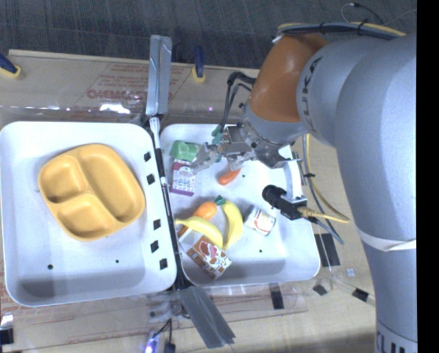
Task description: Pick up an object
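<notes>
The claw (218,151) hangs over the right bin (296,259); the carrot (229,175) lies just at its 5 o'clock, long axis 2-to-8. I cannot tell the claw's state.

Dark ribbed floor (94,6), pale wooden bench (72,76), even light

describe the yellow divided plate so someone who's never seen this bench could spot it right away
Of the two white bins, take the left bin, the one away from the arm. The yellow plate lies in its middle, a rounded tray moulded into three compartments. Unlike the small fruit and packets crowded in the right bin, it is one large piece of plain mustard yellow, lying by itself.
</notes>
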Motion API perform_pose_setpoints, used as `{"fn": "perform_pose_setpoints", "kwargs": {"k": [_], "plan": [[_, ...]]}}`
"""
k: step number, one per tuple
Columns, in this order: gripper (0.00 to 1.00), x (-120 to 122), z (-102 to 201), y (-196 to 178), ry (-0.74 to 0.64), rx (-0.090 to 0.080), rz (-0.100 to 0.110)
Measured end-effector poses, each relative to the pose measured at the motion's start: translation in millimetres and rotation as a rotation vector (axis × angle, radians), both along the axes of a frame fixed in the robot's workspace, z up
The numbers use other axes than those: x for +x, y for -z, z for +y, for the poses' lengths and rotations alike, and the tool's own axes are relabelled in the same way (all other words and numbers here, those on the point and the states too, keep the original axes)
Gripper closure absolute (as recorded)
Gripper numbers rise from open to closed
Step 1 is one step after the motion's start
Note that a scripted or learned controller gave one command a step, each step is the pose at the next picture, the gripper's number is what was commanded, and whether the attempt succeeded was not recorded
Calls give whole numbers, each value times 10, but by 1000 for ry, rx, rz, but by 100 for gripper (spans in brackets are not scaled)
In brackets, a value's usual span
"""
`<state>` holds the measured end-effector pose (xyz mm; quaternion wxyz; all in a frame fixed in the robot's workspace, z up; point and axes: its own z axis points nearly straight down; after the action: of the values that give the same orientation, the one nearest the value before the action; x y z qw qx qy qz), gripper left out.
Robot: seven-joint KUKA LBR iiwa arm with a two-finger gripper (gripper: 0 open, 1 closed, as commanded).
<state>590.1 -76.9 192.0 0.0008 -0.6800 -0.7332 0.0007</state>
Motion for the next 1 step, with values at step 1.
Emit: {"fn": "perform_pose_setpoints", "kwargs": {"k": [1], "plan": [[0,373,-59,0,-237,-1,-2]]}}
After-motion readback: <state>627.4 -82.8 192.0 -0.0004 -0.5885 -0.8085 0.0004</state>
